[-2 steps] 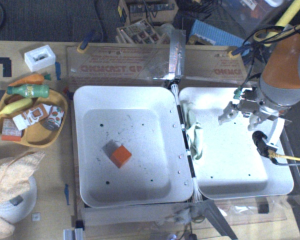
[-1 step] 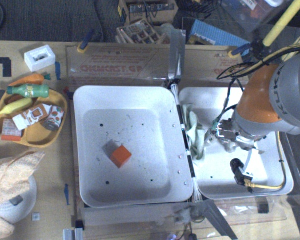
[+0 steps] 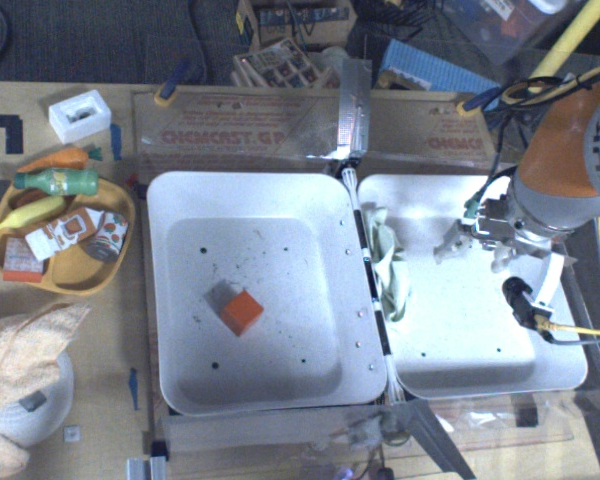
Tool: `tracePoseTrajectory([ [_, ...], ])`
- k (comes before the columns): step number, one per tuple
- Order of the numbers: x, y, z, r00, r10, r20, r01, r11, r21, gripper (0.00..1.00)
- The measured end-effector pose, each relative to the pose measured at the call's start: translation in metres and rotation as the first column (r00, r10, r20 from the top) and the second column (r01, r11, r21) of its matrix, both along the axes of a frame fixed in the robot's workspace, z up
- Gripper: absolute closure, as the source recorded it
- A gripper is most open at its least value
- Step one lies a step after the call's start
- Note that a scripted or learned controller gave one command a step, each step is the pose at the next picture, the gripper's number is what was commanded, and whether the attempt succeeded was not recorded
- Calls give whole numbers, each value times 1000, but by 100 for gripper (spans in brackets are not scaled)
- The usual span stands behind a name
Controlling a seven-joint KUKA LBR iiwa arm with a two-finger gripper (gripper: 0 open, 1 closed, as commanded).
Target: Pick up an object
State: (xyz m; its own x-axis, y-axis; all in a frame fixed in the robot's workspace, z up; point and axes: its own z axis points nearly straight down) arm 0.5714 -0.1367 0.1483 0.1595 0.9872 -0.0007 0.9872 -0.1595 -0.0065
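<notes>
the gripper (image 3: 472,244) hung over the right bin (image 3: 450,363), nothing seen between its fingers, though whether they were parted could not be told. a pale cloth (image 3: 388,268) lay just left of it; the orange block (image 3: 243,312) sat well apart in the left bin (image 3: 180,218).

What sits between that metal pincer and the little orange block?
In the camera view, a pale crumpled cloth lies along the right bin's left wall, and the bins' adjoining rims separate the pincer from the orange block.
</notes>
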Motion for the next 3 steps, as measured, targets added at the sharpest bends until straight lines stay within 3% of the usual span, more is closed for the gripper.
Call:
tracePoseTrajectory([
  [1, -19, 38, -60, 990, 141, 15, -140, 990, -4, 0],
  [2, -18, -54, -35, 994, 108, 2, -108, 994, 0, 0],
  [3, 47, -9, -62, 984, 177, 11, -177, 984, -3, 0],
])
